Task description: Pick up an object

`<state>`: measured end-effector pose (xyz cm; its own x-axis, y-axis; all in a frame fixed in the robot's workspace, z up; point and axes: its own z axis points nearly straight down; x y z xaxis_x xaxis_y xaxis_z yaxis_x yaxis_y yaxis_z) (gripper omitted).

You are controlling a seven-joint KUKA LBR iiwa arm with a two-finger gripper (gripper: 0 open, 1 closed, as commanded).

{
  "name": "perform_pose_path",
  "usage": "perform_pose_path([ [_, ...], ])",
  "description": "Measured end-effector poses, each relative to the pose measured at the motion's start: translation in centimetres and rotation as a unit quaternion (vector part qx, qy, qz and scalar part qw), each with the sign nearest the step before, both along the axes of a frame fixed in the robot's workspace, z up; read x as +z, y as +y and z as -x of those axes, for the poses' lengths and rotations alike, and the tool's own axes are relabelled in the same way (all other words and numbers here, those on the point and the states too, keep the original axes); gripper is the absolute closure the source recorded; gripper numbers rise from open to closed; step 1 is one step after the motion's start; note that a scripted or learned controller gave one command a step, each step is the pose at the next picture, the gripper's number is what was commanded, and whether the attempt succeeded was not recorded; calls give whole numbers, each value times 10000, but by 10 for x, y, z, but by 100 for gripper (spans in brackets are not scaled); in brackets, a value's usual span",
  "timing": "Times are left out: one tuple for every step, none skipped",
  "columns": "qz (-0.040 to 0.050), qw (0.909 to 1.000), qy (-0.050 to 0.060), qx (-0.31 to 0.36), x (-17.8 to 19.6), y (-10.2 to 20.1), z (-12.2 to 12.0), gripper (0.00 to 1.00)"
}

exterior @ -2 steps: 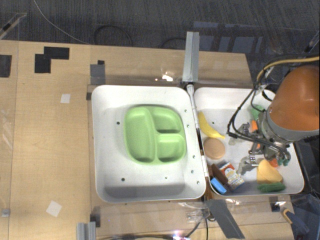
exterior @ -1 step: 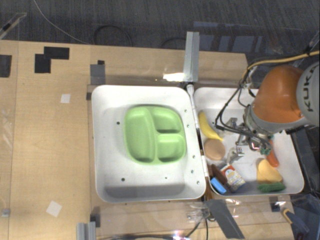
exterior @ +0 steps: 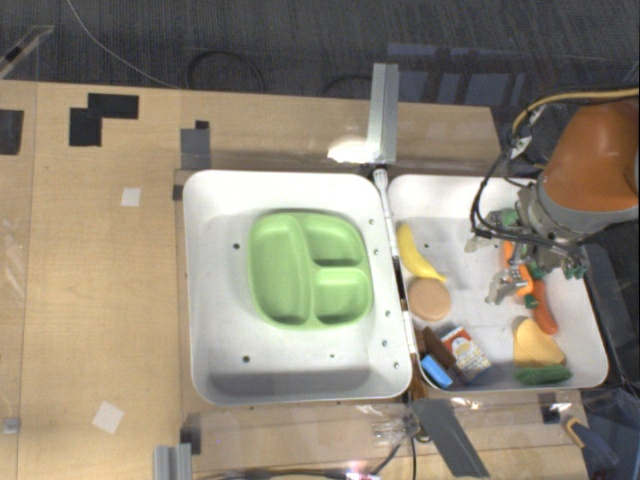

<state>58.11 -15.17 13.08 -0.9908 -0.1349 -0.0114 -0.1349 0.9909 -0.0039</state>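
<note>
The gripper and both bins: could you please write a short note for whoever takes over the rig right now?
Gripper: low over the right bin, right above the carrot; whether it grips anything cannot be told.
Right bin also holds the banana, a tan round piece, a small carton and a yellow wedge.
Left bin: green divided plate.
Done: approach to the carrot.
Left: a confirmed grasp and lift.

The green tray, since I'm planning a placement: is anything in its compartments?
Empty. All three compartments of the green tray show bare green plastic in the left bin.
</note>
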Motion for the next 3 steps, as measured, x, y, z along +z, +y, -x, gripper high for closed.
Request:
perform_pose_path([
  [-11,9991,-12,-433,-42,-2,-25,0],
  [-2,9991,-100,-409,-26,-1,-31,100],
  [-15,9963,-63,-860,98,18,-68,100],
])
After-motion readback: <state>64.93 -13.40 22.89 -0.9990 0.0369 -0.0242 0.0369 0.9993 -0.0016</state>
